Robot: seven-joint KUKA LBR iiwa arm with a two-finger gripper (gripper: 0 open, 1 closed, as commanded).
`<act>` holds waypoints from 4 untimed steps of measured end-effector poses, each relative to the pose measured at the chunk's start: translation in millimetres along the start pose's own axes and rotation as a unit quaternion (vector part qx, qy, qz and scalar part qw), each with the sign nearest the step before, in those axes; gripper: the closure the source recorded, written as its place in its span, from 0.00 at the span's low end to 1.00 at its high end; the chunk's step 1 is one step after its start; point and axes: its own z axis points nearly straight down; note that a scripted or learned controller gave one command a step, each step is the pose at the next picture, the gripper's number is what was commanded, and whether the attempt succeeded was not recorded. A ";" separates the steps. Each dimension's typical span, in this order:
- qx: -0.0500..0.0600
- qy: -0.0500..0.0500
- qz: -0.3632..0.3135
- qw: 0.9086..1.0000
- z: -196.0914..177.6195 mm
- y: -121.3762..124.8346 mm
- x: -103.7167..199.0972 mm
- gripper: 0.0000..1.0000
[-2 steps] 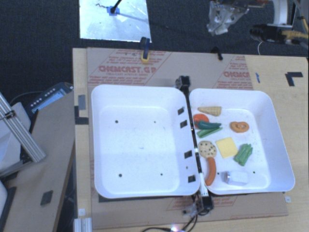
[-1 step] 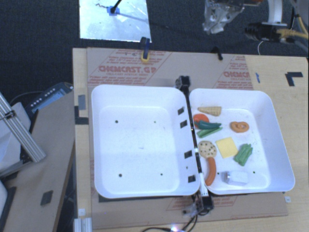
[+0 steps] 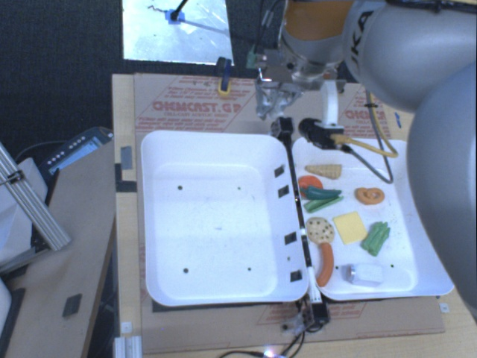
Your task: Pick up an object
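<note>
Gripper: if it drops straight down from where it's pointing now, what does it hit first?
Hedged, since depth is hard to read here: the gripper hangs over the far end of the divider between the two bins. It would probably meet that divider or the left bin rim first, not the toy food in the right bin.

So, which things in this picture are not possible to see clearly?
- End effector, camera view: small and blurred above the bins; open or shut is unclear.
- Arm: cut off by the top and right edges.
- Right bin: its right rim is covered by the arm.
- White object: too blurred to identify.
</note>
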 end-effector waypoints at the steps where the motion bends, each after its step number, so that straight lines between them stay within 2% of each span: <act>1: -0.016 0.002 0.000 1.000 -226.8 -1.5 -2.6 1.00; 2: -0.006 0.000 0.004 1.000 -189.7 -1.1 -51.8 1.00; 3: -0.007 0.000 0.004 1.000 -165.0 -1.1 -84.4 1.00; 4: -0.008 0.001 0.001 1.000 -171.0 -0.9 -56.7 1.00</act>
